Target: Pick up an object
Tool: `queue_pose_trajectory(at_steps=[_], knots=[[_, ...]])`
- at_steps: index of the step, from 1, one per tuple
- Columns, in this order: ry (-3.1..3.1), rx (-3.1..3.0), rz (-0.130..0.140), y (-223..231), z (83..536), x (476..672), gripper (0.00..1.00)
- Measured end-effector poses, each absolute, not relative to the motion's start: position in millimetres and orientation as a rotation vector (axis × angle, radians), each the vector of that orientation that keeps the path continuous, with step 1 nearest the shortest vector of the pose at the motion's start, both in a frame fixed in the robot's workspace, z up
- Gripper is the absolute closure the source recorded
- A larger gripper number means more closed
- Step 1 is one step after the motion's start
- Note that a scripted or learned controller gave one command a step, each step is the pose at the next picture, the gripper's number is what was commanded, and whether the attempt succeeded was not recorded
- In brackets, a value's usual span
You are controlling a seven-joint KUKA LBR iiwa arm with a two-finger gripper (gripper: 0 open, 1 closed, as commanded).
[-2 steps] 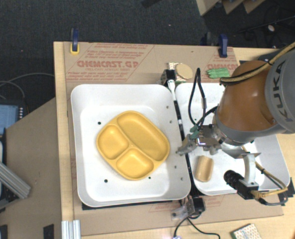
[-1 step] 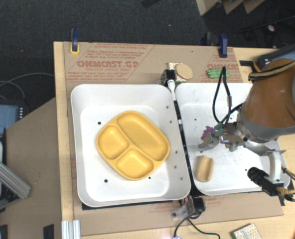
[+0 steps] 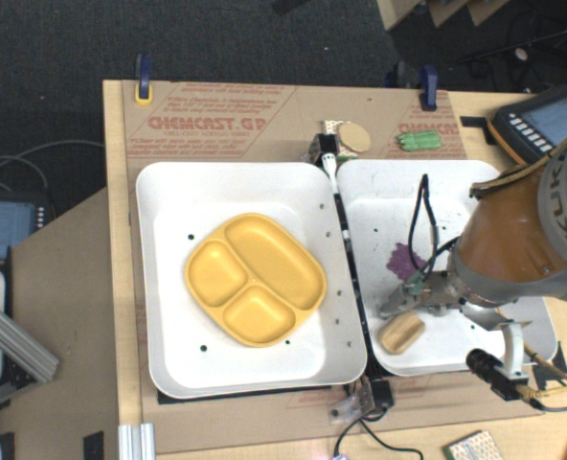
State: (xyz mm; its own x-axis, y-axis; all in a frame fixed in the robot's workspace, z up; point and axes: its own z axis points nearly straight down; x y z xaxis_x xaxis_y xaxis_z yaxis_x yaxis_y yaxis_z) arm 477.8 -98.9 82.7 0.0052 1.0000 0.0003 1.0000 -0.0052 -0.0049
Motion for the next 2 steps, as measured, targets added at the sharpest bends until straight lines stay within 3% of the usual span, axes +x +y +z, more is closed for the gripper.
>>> queue_pose_trajectory(at_steps=[1, 2], knots=[[-2.22, -2.226, -0.003, -96, 97, 479.4, 1.0], [-2.234, -2.227, -0.011, -109, 150, 577.5, 1.0]])
